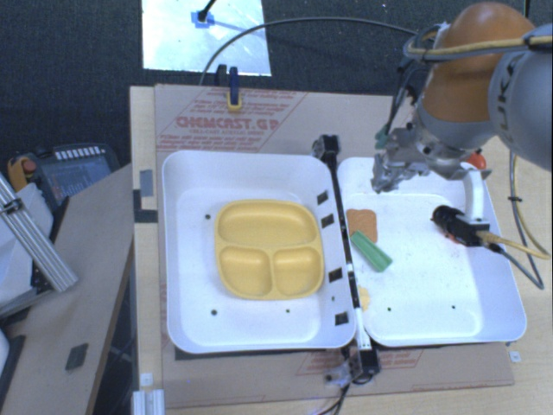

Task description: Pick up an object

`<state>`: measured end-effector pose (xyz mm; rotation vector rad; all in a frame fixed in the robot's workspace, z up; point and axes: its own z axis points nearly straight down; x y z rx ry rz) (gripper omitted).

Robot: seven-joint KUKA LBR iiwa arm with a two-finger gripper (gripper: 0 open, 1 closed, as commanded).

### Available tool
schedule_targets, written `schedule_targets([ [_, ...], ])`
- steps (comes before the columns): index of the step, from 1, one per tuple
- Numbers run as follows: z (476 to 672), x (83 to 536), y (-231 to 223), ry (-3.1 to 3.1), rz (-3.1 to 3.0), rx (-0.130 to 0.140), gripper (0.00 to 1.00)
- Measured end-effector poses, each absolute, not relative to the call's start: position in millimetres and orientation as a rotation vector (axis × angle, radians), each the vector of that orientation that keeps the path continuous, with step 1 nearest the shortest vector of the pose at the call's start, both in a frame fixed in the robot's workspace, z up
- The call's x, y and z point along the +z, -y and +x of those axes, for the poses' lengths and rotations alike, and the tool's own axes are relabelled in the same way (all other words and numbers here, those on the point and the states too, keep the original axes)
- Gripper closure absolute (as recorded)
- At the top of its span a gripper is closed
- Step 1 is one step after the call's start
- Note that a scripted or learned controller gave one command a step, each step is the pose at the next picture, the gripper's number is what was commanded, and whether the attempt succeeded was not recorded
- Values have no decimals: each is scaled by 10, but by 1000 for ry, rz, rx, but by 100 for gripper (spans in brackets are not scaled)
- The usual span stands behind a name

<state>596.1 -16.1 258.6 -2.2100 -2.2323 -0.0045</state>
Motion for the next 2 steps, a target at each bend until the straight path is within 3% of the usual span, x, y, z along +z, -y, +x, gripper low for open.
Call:
schedule_targets([
  [1, 5922, 2408, -371, 2231, -2210, -3, 100],
  [2, 5757, 2420, -859, 2231, -2210, -3, 100],
])
